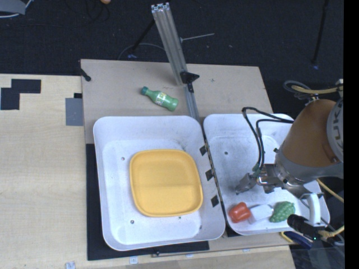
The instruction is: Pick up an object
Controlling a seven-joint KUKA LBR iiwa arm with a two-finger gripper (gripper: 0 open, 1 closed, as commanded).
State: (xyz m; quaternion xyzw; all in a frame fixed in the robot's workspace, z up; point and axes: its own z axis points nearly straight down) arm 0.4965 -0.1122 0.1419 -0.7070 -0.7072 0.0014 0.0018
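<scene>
**Gripper hovering over the right bin's floor, nothing between its fingers**

Nearest the lens, I am seeing the gripper [245, 184] hanging low in the right bin [235, 133], fingers spread and holding nothing. Just beside it toward the front wall, a red pepper [240, 212] is lying with its long axis running left to right, stem end right. A green bumpy object [281, 211] is sitting further right. I am reading bare floor behind the gripper. A yellow plate [166, 181] is filling the left bin [106, 150]; a green bottle [160, 98] is lying on the board behind it.
</scene>
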